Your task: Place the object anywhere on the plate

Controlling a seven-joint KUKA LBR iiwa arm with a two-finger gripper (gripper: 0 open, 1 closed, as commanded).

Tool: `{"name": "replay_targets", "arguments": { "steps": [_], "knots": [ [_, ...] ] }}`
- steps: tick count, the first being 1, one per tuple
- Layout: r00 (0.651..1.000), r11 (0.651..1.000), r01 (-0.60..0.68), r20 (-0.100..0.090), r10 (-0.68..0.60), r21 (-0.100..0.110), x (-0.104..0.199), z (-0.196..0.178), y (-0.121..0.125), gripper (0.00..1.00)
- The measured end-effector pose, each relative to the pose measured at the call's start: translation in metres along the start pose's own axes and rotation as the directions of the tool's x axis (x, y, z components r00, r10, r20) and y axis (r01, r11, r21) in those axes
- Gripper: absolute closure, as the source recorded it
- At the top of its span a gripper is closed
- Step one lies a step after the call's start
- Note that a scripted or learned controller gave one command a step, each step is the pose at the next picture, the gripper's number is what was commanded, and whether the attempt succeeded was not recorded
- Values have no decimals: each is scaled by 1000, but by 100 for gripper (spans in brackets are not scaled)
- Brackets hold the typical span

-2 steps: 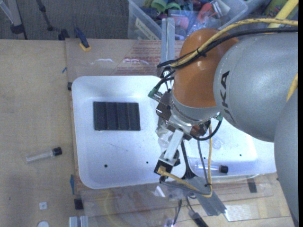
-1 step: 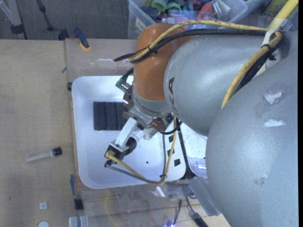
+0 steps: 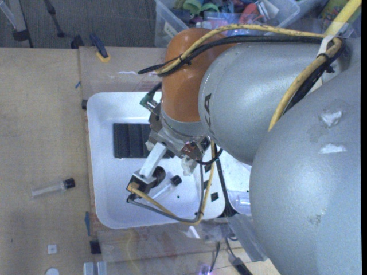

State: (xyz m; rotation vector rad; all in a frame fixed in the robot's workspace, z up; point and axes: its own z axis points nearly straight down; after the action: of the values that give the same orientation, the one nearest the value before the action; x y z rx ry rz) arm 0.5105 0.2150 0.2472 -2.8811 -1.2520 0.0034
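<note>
The tool (image 3: 186,160) hung low in the shallow white bin (image 3: 103,171), open or closed I could not tell, with the small clear black-capped tube (image 3: 170,183) lying loose just beside it, so placing seemed not yet done.

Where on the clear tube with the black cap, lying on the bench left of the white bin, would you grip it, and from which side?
Probably mid-barrel, coming straight down from above. The clear tube lies flat on the bench, long and thin, so closing across its narrow width is the likeliest hold; the black cap end is short and could slip.
</note>
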Motion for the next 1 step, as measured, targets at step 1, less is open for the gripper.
{"name": "replay_targets", "arguments": {
  "steps": [1],
  "knots": [
    [987, 987, -163, -3, 163, 0, -13, 153, -27, 0]
  ]
}}
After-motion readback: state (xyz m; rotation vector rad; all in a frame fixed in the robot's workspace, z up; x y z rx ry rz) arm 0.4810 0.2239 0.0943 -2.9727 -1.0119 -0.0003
